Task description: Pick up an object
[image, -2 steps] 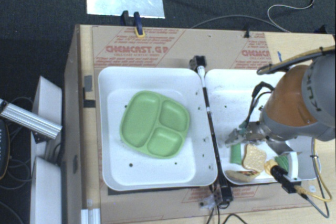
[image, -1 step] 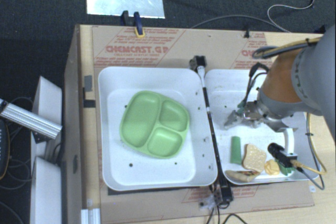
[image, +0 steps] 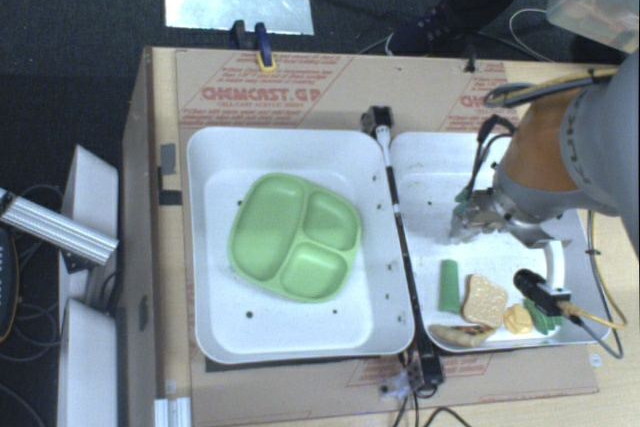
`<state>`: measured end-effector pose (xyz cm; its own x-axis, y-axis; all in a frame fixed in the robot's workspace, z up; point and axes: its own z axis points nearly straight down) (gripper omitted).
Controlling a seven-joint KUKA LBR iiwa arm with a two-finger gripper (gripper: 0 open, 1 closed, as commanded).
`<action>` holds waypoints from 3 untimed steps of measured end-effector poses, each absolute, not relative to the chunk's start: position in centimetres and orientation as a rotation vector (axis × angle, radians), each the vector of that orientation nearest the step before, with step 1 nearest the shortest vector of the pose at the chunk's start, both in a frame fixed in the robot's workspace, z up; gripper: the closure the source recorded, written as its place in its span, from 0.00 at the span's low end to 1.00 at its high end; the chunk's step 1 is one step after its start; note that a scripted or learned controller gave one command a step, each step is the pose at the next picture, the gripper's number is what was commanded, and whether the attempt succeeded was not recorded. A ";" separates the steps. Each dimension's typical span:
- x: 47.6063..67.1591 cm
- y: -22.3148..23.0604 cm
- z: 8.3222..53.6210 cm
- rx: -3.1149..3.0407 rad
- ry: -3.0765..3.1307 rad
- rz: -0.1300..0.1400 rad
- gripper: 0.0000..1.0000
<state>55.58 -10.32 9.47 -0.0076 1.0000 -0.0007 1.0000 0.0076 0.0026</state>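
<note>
From the overhead camera, two shallow white bins sit side by side on a brown bench top. The left bin (image: 215, 315) holds a light green divided plate (image: 295, 236) with three compartments, lying flat near the bin's middle. The right bin (image: 430, 165) fills the right centre of the frame, and its objects are gathered along its lower edge: a small green block (image: 448, 286) standing on end in the lower middle, a tan slice of toast (image: 484, 300) just to its right, a pale yellow piece (image: 517, 319) beside the toast, and a curved banana-like piece (image: 460, 336) lying along the bin's bottom rim.

The grey arm (image: 590, 150) enters from the right edge, its orange band (image: 535, 147) showing above the wrist. The gripper (image: 470, 220) hangs low over the middle of the right bin, above the green block and apart from it. Whether it is spread or closed cannot be told from this angle; nothing is seen in its grasp.
</note>
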 end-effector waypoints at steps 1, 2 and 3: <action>52.7 -9.4 19.0 2.215 2.224 0.003 1.00; 52.7 -9.4 18.9 2.216 2.225 0.001 0.00; 51.3 -8.3 9.6 2.221 2.225 -0.002 0.00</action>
<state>51.27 -8.29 9.56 -0.0015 1.0000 0.0006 1.0000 0.0015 -0.0021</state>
